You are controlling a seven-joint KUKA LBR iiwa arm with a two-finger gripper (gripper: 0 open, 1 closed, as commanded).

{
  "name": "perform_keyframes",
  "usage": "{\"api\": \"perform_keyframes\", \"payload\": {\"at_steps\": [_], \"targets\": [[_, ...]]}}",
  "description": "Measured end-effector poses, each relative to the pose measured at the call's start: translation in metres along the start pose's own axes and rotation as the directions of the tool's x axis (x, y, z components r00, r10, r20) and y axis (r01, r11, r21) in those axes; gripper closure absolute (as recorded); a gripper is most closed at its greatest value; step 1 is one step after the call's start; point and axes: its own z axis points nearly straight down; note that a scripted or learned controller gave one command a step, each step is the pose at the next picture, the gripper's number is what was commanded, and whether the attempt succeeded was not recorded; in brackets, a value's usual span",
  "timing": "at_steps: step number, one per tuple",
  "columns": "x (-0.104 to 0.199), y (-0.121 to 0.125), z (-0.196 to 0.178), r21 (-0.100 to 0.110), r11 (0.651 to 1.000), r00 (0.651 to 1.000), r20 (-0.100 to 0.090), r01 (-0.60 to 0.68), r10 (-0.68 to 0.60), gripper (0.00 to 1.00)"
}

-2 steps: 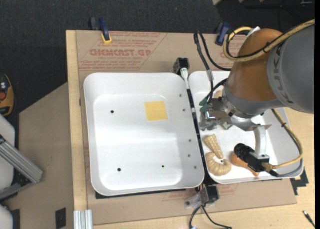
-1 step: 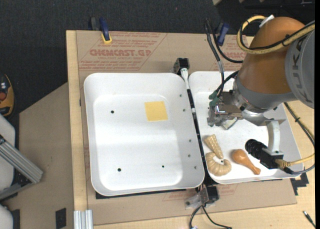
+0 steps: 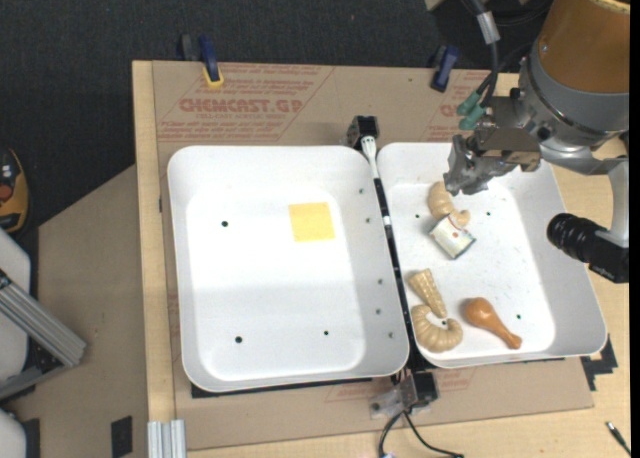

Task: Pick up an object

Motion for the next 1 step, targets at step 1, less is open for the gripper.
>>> {"api": "perform_keyframes", "payload": {"at_steps": [1], "targets": [[0.1003, 0.0221, 0.0929, 0.029, 1.000, 1.000, 0.003, 0.004, -0.004, 1.00]]}}
